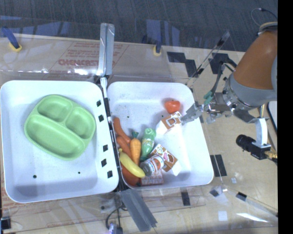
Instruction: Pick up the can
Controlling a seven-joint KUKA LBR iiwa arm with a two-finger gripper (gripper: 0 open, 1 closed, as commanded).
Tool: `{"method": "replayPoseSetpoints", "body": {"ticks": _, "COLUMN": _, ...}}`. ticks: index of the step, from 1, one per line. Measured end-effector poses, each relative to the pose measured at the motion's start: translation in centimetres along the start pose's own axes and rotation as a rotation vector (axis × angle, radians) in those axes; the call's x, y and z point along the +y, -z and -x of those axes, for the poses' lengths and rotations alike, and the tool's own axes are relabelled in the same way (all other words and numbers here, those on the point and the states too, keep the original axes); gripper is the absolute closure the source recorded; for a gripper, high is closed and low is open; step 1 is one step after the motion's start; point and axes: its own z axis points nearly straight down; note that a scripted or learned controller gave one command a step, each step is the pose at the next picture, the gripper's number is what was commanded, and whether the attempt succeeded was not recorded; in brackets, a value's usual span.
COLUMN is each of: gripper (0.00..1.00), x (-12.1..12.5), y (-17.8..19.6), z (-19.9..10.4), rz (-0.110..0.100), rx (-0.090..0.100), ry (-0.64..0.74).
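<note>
A: Camera view: where is the small cylindrical metal can (153,165) seen?

B: Lying at the right bin's (198,152) front, wedged among a yellow banana (130,164), orange carrot (135,149) and cartons. The gripper (193,113) is seen near the far-right rim; its jaw state cannot be told. A neighbour might be grabbed instead.

Can (153,165): lies on its side in the pile at the right bin's (198,165) front left; label too small to read, lower side hidden among neighbouring items. Carrots (128,144) overlap each other (count unclear), and a red item beneath the banana (131,166) is mostly covered. Gripper (191,113): small and blurred over the bin's right rim; jaws' state cannot be told. Arm (256,69) cut off at the right. Printed red text on the counter (78,57) sheet unreadable.
</note>
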Motion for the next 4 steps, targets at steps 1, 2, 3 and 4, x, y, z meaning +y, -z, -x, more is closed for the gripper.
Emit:
{"method": "replayPoseSetpoints", "body": {"ticks": 1, "gripper": 0.0, "x": 5.4, "y": -10.6, "z": -1.4, "rz": -0.001, "rx": -0.001, "ry": 0.098}}
{"method": "replayPoseSetpoints", "body": {"ticks": 2, "gripper": 0.0, "x": 11.0, "y": -17.4, "z": -3.1, "rz": 0.001, "rx": 0.0, "ry": -0.11}}
{"method": "replayPoseSetpoints", "body": {"ticks": 3, "gripper": 0.0, "x": 3.6, "y": -17.6, "z": -3.6, "rz": -0.001, "rx": 0.0, "ry": -0.236}}
{"method": "replayPoseSetpoints", "body": {"ticks": 4, "gripper": 0.0, "x": 13.6, "y": -17.5, "z": -1.5, "rz": 0.002, "rx": -0.001, "ry": -0.198}}
